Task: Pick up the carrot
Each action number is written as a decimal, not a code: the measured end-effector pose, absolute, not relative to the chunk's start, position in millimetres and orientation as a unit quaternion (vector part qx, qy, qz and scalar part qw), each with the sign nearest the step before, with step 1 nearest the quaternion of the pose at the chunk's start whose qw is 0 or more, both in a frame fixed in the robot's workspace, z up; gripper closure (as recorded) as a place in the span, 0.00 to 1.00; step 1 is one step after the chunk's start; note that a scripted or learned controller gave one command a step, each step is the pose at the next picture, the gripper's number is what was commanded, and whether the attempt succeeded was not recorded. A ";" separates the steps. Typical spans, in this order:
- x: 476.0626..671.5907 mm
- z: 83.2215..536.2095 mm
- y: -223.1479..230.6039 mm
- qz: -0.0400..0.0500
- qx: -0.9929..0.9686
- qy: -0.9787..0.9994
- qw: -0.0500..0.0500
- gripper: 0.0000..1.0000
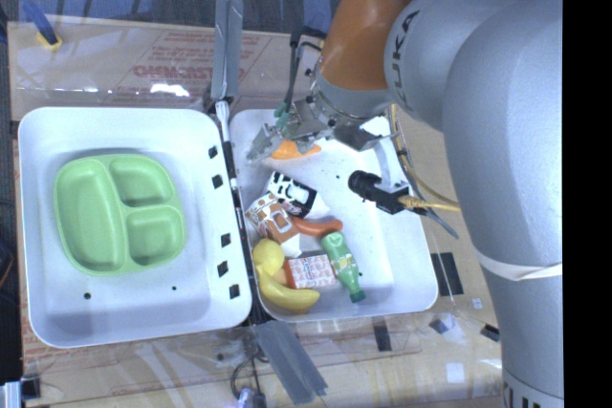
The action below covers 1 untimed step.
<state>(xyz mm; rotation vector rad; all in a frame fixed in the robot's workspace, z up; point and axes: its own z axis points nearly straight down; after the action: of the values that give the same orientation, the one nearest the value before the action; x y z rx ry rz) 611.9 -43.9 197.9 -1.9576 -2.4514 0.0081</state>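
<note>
We see our metal two-finger gripper at the far end of the right shallow white bin, touching the orange carrot; we cannot tell its opening.

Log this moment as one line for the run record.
gripper down in right bin | over carrot at bin's far end | carrot grasp unconfirmed | green tray in left bin

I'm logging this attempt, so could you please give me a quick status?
Hand low at right bin's far end. Carrot directly beneath it, grasp unconfirmed. Food clutter nearer the camera, apart.
</note>
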 end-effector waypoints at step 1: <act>631.5 89.3 -118.7 0.002 -0.760 -0.650 0.002 0.00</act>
<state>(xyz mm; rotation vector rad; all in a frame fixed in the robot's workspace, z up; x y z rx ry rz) 631.5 -118.7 89.3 -2.3845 -2.0386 0.0054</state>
